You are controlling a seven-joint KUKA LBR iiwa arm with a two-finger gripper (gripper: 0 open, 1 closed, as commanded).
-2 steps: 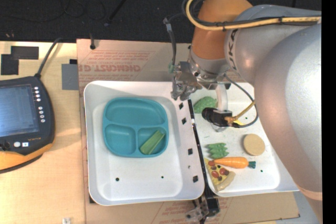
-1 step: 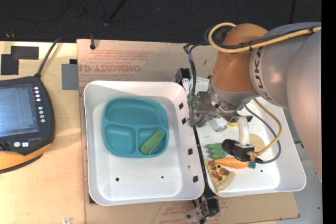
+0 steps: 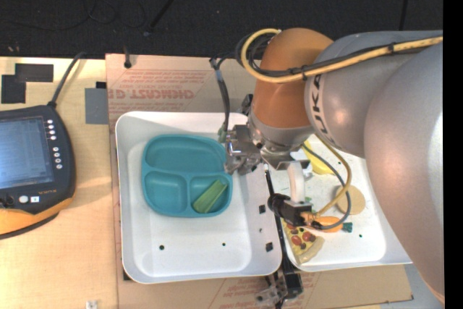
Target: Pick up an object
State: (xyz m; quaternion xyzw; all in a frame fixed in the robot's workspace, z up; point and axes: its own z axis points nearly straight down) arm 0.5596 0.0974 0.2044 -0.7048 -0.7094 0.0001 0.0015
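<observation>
At right edge of shallow white left bin point(image 3: 188, 246), arm's two-finger gripper point(image 3: 241, 150) sits just beside teal three-compartment plastic plate point(image 3: 170, 181); can't tell whether it's open or clenched. Plate looks light, stiff, slick; thin raised rim prob. best pinch pt. Small green wedge point(image 3: 210, 195) lies in its lower-right compartment.

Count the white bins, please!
2. The left bin holds a teal plate; the right bin beside it is partly hidden by the arm.
</observation>
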